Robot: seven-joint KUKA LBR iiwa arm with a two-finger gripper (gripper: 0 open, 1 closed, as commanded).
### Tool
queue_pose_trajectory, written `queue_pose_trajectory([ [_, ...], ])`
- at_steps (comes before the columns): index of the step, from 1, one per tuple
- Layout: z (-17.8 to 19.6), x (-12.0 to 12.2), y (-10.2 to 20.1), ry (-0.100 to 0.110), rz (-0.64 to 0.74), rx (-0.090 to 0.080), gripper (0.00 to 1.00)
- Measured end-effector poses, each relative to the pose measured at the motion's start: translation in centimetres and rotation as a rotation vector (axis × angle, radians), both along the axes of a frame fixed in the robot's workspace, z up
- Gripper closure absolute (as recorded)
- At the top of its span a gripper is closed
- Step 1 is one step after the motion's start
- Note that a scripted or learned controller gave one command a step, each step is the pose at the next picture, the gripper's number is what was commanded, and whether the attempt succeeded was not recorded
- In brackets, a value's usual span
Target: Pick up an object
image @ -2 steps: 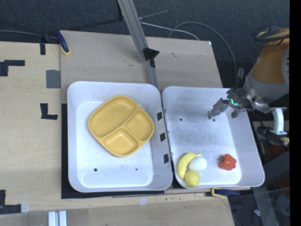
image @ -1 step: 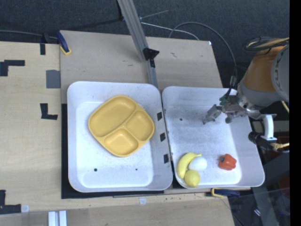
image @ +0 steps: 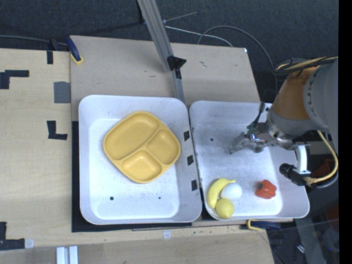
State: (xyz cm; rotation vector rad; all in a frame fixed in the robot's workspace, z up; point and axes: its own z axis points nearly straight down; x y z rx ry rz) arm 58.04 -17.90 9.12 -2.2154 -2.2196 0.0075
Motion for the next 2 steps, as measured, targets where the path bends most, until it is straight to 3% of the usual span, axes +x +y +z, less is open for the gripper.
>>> queue_pose_trajectory([
  [1, 1.3, 0.1, 0.0, -0.004, 0.002, 0.000, 1.00],
  [2, 7.5, 0.5, 0.6, -0.012, 0.000, -0.002, 1.00],
])
